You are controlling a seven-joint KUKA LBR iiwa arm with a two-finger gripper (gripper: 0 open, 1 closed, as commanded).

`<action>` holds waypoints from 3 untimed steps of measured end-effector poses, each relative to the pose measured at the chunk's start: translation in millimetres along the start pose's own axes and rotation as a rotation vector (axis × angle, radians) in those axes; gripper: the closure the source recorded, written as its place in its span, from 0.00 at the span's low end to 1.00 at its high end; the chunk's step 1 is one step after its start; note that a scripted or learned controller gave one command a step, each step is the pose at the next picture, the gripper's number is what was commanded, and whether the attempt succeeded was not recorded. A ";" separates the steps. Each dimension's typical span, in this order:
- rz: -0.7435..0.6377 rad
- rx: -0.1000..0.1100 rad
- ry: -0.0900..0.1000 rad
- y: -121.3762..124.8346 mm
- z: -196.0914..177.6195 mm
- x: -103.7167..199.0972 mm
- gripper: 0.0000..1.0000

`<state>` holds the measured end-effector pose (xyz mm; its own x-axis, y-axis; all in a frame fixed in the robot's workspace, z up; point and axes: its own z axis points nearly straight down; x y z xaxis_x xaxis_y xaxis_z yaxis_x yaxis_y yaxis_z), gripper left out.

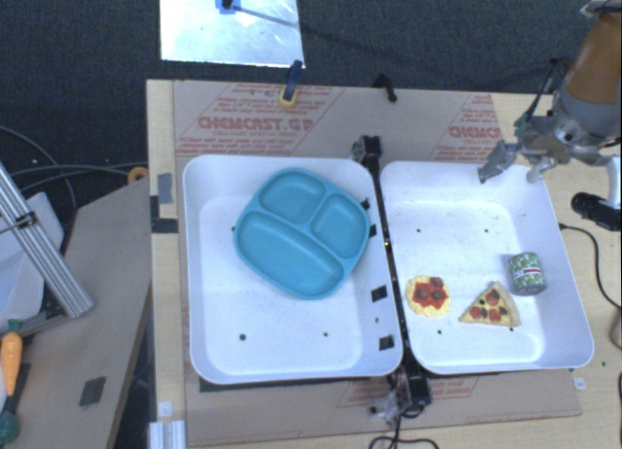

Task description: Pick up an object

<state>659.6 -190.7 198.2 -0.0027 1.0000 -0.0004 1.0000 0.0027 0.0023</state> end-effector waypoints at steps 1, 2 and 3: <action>0.003 0.005 0.001 -37.6 118.4 -16.2 0.00; 0.003 0.005 0.001 -86.8 113.9 -15.8 0.00; 0.004 0.005 0.001 -140.5 113.9 -15.5 0.00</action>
